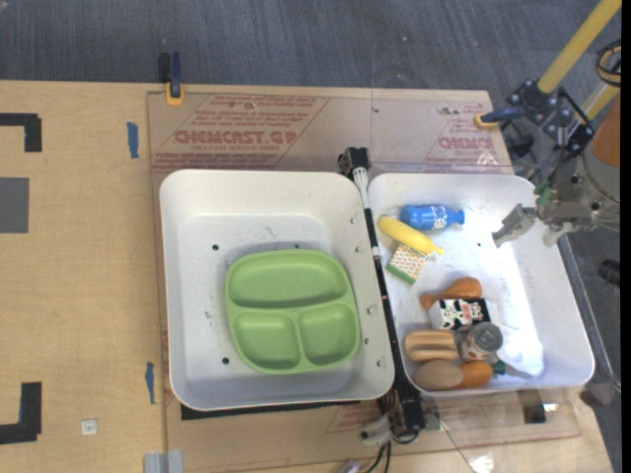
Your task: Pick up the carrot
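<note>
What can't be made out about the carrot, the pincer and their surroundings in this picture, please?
- Carrot: partly covered by a grey round object at the right bin's near end; its full length is hidden.
- Pincer: small and blurred over the right bin's far side; whether it is open cannot be told.
- Arm: cut off by the picture's right edge.
- Black-and-white item: too small to identify.

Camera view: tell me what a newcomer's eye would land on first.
The green divided plate stands out most, lying alone in the left bin. Next comes the clutter in the right bin: a blue bottle and yellow corn cob toward the far side, a hot dog and the carrot near the front. The gripper hangs over that bin's right edge.
</note>
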`<action>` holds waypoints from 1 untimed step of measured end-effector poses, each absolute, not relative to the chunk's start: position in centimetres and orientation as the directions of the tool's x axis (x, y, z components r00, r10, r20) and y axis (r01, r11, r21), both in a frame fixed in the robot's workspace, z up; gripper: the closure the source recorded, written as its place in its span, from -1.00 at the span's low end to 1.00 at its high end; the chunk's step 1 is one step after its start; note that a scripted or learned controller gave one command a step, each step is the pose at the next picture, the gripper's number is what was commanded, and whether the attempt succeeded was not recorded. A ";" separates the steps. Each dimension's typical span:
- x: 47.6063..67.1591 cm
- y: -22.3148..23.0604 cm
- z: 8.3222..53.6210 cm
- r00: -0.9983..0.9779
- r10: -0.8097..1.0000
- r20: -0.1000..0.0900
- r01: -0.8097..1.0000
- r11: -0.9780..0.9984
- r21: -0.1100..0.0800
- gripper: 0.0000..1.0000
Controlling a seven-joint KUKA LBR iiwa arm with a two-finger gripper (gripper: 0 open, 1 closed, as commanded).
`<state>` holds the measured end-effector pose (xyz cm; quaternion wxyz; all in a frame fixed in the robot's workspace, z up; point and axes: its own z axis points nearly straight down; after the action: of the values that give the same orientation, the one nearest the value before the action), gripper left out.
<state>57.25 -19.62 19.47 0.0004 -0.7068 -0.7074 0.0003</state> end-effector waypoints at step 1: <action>59.0 -9.7 16.8 0.155 0.988 0.006 0.988 -0.155 -0.008 -1.00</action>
<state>59.04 -9.72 16.80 0.0049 -0.7600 -0.6499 0.0004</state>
